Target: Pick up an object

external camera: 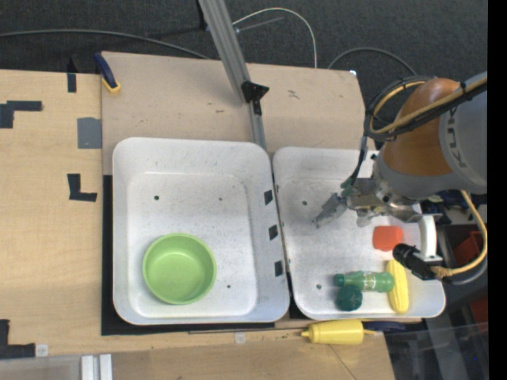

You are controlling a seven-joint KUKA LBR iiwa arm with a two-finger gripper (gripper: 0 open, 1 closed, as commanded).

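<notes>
The right bin point(317, 172) holds a small orange-red block point(387, 237), a green bottle point(364, 281) lying on its side with a dark green cap point(348, 298), and a yellow banana-shaped piece point(398, 286). In the left bin point(190, 161) a light green bowl point(179, 268) sits at the front left. My gripper point(337, 208) hangs over the middle of the right bin, left of the orange-red block and above the green bottle, apart from both. Nothing hangs from the gripper.
A yellow bottle point(337, 332) lies on the bench just outside the right bin's front rim. A grey pole point(230, 46) slants down to the bins' shared back edge. Cables loop behind the right bin. The arm's body point(428, 145) covers the bin's right side.
</notes>
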